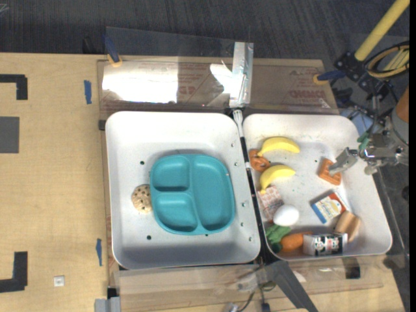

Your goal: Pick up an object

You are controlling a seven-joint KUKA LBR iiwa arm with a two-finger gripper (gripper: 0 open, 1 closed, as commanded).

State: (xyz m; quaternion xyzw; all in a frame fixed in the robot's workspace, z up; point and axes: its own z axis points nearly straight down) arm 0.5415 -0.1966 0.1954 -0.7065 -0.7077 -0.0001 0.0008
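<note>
Two bins [130,252], arm working the right one.
Your gripper [344,161] is hovering beside the orange block [327,172]; jaw state's unclear.

Divided plate [193,194] in left bin [123,135], cookie [142,198] at plate's left; bananas [278,147] in right bin [312,125].

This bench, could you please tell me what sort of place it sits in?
Probably a robotics lab: two white bins taped to a bench, toy food such as bananas, and a gripper reaching in.
</note>
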